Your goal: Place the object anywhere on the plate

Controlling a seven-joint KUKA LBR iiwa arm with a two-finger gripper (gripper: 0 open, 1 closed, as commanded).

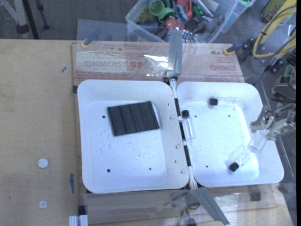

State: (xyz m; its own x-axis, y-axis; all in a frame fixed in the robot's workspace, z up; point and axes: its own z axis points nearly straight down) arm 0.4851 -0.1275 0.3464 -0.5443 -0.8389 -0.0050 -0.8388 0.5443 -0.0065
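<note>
A dark grey ridged rectangular plate (pixel 134 118) lies flat in the left white bin (pixel 94 173), toward its back half. The right white bin (pixel 268 173) holds three small clear pieces with black caps. One small capped piece (pixel 213 101) sits near the back. A clear tube (pixel 186 125) with a black cap lies along the divider between the bins. A clear vial (pixel 237 159) with a black cap lies near the front right corner. All three lie apart from the plate.
A metal clamp fixture (pixel 268 123) juts over the right bin's right rim. Behind the bins lie a cardboard sheet (pixel 117 62) and a clear tub of colourful toys (pixel 188 8). Yellow cables (pixel 277 27) hang at the back right. A white disc (pixel 43 163) rests on the wooden bench at left.
</note>
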